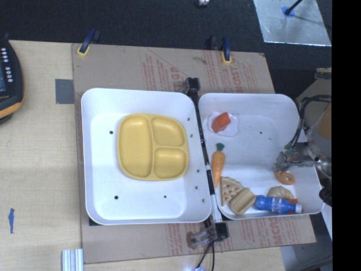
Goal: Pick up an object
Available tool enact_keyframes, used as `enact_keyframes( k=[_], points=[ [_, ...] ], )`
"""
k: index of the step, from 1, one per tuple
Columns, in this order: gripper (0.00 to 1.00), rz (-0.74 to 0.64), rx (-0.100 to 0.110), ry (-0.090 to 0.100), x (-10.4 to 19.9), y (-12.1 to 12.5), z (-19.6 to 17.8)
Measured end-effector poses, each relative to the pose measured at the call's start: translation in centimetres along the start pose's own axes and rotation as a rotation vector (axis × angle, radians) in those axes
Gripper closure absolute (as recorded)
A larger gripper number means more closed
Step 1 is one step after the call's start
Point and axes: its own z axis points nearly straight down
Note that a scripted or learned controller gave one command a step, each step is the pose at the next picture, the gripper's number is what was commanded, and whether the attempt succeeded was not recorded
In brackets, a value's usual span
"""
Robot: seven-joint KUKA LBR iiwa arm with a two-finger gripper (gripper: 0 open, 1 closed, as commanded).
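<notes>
Seemingly, pincer [289,161] above doughnut [285,178].

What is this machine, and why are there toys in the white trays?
A camera up high looks down on a bench. Two shallow white bins sit side by side. The left bin holds a yellow plate with three sections. The right bin holds pretend food: a carrot, a red piece, a pizza slice, a bread piece, a blue bottle and a small orange ring. The machine is a robot arm reaching in from the right. Its gripper is like a two-finger hand, and it hangs just above the ring. Its job is picking something up. I can't see anything between its fingers.
</notes>
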Motion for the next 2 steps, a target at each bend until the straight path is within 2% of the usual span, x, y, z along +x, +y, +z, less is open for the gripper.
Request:
enact_keyframes(
  k=[1, 2],
  points=[
    [0.00, -0.001, 0.000, -0.001, 0.0, 0.0, 0.0],
    [1.00, -0.002, -0.002, -0.003, -0.1, 0.0, -1.0]
  ],
)
